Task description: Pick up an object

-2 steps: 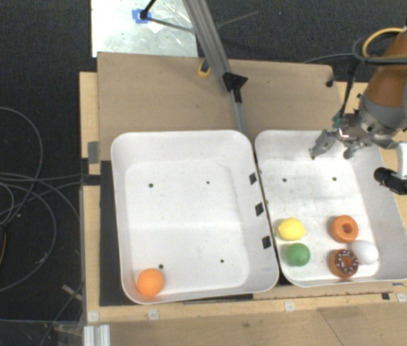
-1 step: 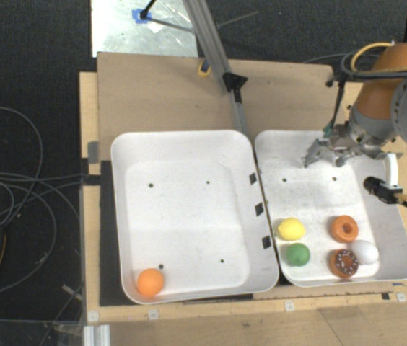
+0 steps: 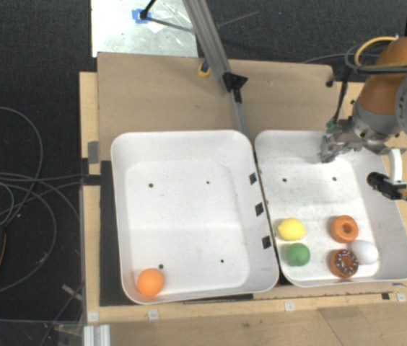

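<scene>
Orange ball (image 3: pixel 150 282): round, plain orange, lying alone in the near left corner of the left bin (image 3: pixel 182 150), close to the front wall.
Chocolate donut (image 3: pixel 344 263): dark brown ring with pale specks, sitting at the near edge of the right bin (image 3: pixel 290 144), touching the white ball.
White ball (image 3: pixel 365 252): smooth, egg-like, resting just right of the chocolate donut, near the right wall.
Green ball (image 3: pixel 296 254): round, solid green, lying near the divide between the bins, directly in front of the yellow piece.
Yellow piece (image 3: pixel 291 229): rounded, lemon-coloured, sitting just behind the green ball, almost touching it.
Orange donut (image 3: pixel 344 228): orange ring with a dark centre hole, lying behind the chocolate donut, well right of the yellow piece.
Gripper (image 3: pixel 327 154): hanging over the far part of the right bin, well apart from all five objects there; nothing is showing between the fingers; whether they are wide or narrow, cannot tell.
Arm (image 3: pixel 395 85): reaching in from the right, orange band showing above the wrist.
</scene>
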Robot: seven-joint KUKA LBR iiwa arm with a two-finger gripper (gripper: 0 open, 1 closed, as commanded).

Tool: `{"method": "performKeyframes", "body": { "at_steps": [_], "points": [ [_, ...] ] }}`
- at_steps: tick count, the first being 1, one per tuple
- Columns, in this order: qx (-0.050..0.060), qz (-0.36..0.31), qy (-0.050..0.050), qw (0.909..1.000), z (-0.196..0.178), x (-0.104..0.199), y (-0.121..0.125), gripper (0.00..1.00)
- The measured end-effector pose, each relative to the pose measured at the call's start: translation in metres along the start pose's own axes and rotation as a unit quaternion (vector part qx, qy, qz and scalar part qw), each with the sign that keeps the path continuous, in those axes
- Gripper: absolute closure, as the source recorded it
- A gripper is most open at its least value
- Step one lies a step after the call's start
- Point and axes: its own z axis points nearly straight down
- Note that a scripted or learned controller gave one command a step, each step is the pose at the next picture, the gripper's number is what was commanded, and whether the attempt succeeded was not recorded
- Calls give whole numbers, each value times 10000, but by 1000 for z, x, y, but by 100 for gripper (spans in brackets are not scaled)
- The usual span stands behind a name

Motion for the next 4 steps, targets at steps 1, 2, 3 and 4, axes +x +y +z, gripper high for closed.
{"method": "performKeyframes", "body": {
  "at_steps": [1,2,3,4],
  "points": [
    [-4,28,6,10000,-45,-4,2,100],
    [-22,24,2,10000,-111,-7,7,100],
    [-13,22,5,10000,-160,-8,9,100],
    [27,3,26,10000,-148,49,3,100]
  ]
}}
